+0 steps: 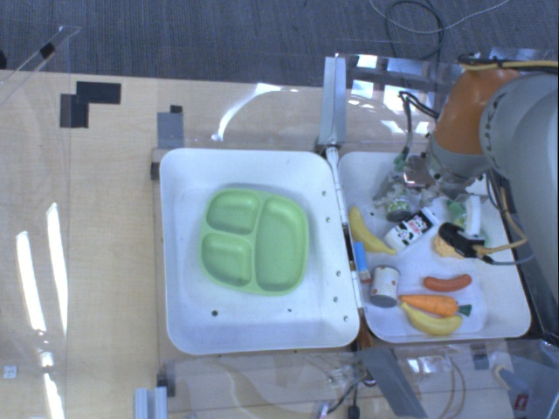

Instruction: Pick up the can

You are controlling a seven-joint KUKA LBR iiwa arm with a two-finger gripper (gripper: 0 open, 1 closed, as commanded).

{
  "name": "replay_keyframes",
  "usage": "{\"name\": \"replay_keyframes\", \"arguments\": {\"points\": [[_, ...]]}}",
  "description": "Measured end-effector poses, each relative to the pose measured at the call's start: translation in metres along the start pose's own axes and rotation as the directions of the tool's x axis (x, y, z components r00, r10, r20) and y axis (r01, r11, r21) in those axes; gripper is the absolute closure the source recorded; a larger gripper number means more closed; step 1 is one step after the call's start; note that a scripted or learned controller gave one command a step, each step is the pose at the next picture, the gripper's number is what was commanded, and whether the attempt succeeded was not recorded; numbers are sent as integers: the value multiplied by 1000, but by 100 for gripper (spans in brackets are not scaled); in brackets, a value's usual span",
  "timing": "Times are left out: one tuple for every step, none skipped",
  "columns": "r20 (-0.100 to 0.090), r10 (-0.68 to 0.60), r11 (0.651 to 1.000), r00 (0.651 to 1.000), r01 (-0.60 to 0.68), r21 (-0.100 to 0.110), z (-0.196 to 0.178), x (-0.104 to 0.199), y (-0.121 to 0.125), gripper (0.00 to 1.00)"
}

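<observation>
Pincer (403, 184) low in right bin (507, 317) — can (383, 285) apart, untouched.

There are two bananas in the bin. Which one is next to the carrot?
The banana at the near edge of the right bin lies against the carrot. The other banana lies by the bins' divider, beside the can.

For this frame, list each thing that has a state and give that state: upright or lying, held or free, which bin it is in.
can: right bin, near its left wall, free of the gripper.
green divided plate: left bin, flat, right way up.
carrot: right bin, lying flat.
sausage: right bin, lying flat.
banana: right bin, lying flat.
gripper: over the right bin's far end, apart from the can.
</observation>
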State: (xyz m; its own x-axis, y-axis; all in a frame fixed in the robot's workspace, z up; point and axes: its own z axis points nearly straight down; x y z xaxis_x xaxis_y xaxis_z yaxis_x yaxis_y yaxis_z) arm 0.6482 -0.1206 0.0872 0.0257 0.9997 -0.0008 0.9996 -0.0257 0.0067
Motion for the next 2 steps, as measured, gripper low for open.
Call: {"name": "replay_keyframes", "arguments": {"points": [[-2,-2,1000,1000,2,-10,-14,2,3,100],[-1,173,985,985,-173,0,-127,66,21,100]]}}
